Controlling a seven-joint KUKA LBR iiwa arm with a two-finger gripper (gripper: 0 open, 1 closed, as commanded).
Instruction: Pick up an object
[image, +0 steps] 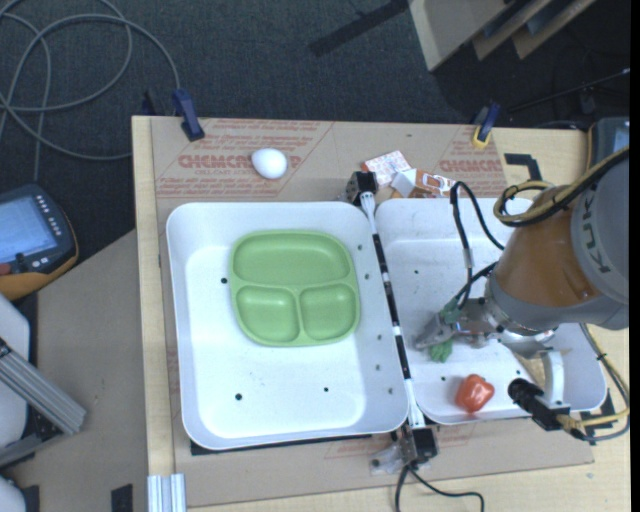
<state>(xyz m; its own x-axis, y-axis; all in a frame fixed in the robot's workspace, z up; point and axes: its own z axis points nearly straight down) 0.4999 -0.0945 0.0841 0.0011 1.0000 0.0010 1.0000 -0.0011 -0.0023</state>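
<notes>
My gripper (449, 328) is low in the right bin (425, 255), near its left wall. It sits directly over a small green object (440, 350), which is partly hidden under it; I cannot tell whether the two touch. A red, roundish toy (474, 392) lies by the bin's front edge, a little to the gripper's lower right and apart from it. The arm's orange band (540, 265) covers the bin's right half.
A green three-compartment plate (295, 287) lies in the left bin (270, 390). Behind the bins, a white egg-like ball (268, 162) and some small packets (402, 176) sit on the cardboard. Black cables (462, 240) cross the right bin.
</notes>
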